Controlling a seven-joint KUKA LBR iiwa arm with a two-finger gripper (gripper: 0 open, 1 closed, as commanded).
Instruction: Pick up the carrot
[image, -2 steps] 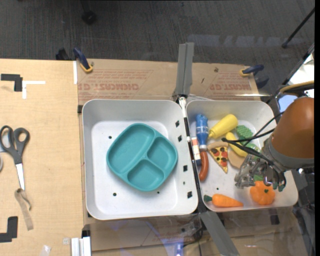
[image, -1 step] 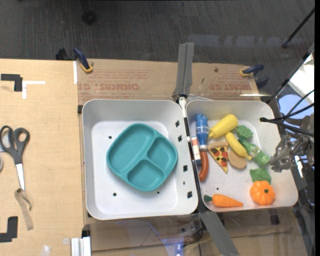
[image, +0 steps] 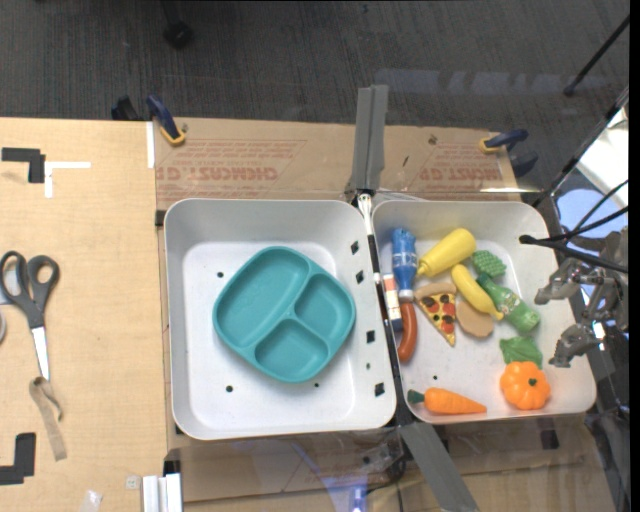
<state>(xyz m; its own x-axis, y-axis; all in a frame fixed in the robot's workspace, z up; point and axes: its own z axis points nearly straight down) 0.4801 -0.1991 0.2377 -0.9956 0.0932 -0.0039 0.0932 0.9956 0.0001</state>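
The hand (image: 572, 318) is hanging at the right rim of the right bin (image: 500, 210), its two metal fingers (image: 556, 290) standing spread apart with nothing between them and touching none of the toys. The carrot (image: 455, 402) is lying well to the hand's left and below it in the camera view, in the bottom left corner of the same bin, its point facing right and its green end toward the divider between the bins.

Nearest the hand, just left of its lower finger, a green leafy piece (image: 521, 350) is lying on the bin floor, and below that a small orange pumpkin (image: 526, 386) is sitting between the hand and the carrot. Further left of the hand a banana (image: 473, 291), a green vegetable (image: 515, 310), a yellow pepper (image: 446, 252) and a pizza slice (image: 440, 312) are crowding together. Along the bin's far left wall a blue bottle (image: 402, 258) and a red sausage (image: 406, 334) are lying end to end.

Far to the hand's left, the left bin (image: 190, 330) is holding a teal divided plate (image: 285, 314). Beyond it, scissors (image: 30, 300) are lying on the wooden surface (image: 80, 380).
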